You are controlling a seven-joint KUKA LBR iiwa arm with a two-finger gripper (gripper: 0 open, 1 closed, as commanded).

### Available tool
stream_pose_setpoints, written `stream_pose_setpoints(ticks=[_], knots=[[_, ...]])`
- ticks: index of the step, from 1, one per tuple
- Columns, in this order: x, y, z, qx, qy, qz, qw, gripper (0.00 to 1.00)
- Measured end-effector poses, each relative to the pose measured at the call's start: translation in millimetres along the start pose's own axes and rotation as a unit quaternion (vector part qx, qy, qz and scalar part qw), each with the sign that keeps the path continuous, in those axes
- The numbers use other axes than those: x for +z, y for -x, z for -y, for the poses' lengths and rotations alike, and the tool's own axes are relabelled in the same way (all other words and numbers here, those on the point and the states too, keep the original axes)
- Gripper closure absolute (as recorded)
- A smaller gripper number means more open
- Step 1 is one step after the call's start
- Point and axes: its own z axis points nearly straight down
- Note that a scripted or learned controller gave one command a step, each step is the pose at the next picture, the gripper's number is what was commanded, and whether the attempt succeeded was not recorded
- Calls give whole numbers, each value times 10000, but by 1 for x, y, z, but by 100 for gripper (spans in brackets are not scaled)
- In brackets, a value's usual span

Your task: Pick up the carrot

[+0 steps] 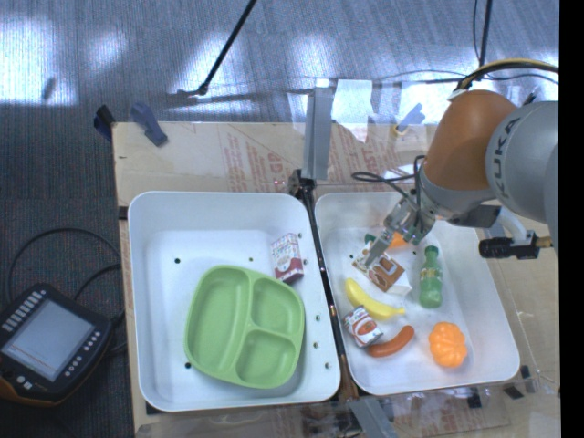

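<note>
A small orange piece that looks like the carrot peeks out in the right bin, near its back. Most of it is hidden by my gripper. The gripper reaches down from the right, directly over that orange piece and the top edge of a brown and white packet. Whether anything is held I cannot make out.
The right bin also holds a green bottle, a banana, a red and white can, a sausage and an orange round fruit. The left bin holds a green divided plate and a small carton.
</note>
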Motion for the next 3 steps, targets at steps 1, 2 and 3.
stream_pose_setpoints(ticks=[1, 2, 3], knots=[[-13, 2, -3, 2, 32, 16, 10000, 100], [-10, 0, -1, 4, 15, -12, 10000, 0], [-45, 30, 40, 276, -60, -88, 9996, 0]])
